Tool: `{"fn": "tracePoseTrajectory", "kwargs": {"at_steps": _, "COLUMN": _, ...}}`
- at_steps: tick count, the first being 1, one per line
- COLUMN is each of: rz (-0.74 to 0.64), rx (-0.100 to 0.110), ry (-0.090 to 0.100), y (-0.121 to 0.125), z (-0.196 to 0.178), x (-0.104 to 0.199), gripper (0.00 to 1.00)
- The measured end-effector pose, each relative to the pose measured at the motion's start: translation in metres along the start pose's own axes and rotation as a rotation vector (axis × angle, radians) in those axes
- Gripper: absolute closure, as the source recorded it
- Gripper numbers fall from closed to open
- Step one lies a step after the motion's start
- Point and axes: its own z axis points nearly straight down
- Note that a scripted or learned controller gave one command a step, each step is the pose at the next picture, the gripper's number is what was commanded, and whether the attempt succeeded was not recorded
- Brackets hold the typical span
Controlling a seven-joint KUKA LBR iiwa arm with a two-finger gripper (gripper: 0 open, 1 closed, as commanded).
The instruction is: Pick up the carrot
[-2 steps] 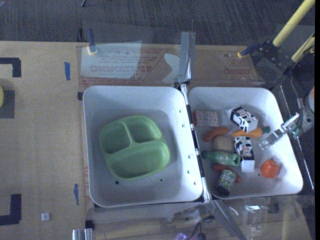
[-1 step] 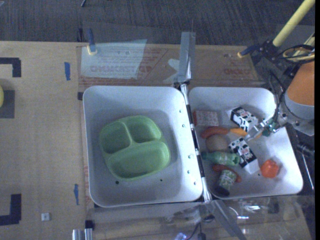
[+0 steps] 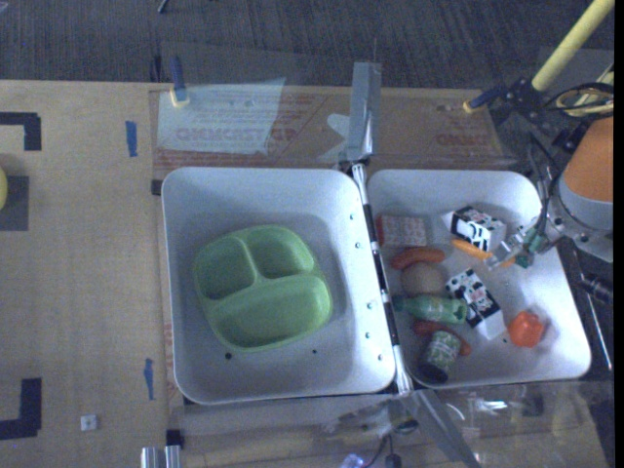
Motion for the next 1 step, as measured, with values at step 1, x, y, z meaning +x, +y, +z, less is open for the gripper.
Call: {"fn": "tracePoseTrajectory", "kwargs": {"at_steps": 1, "rz": -0.049, "rx": -0.003, "ry": -0.009, "y": 0.0125, "z": 0.0151, "x": 0.0225, "gripper": 1.00}}
